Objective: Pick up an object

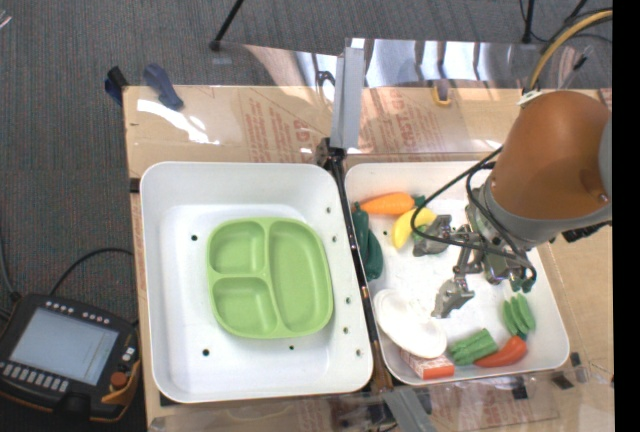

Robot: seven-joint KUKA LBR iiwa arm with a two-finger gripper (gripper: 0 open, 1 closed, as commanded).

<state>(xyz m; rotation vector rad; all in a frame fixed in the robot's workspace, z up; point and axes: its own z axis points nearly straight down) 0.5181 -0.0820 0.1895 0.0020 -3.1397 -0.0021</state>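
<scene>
My gripper (443, 270) hangs over the middle of the right bin (556, 320), under the arm's orange band, and it is open. One fingertip (431, 239) lies close to a yellow banana-like toy (407, 226). The other fingertip (451, 299) is just right of a white rounded object (407, 322). Only bare bin floor shows between the fingers. An orange carrot (387, 204) lies at the bin's back left, and a dark green piece (369, 251) rests along the left wall.
Green pea pods (518, 313), a green vegetable (470, 346), a red pepper (504, 352) and an orange-and-white block (433, 370) crowd the right bin's front. The left bin (170, 220) holds a green divided plate (270, 277). A teach pendant (65, 350) lies on the floor at the left.
</scene>
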